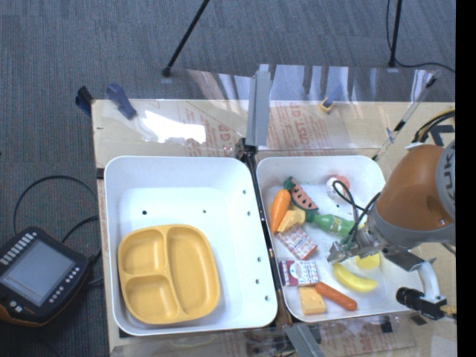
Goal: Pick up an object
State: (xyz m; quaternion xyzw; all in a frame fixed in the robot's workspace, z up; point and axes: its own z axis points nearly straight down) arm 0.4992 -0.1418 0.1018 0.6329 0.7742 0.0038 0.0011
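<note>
Reaching in from the frame's right, our grey metal two-finger gripper (343, 253) hovered low in the right white bin (372, 166); its grip we couldn't tell. The curved yellow plastic banana (354, 279) lay just below-right, long axis running left-right.

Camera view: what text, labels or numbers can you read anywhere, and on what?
None reads clearly.
Bench sheet: red print, reversed or blurred, unreadable.
Red-and-white packet: print too small.
Maroon carton: label too small.
Arm: dark lettering at the frame edge, cut off.
Pendant: screen and keys too blurred.
</note>
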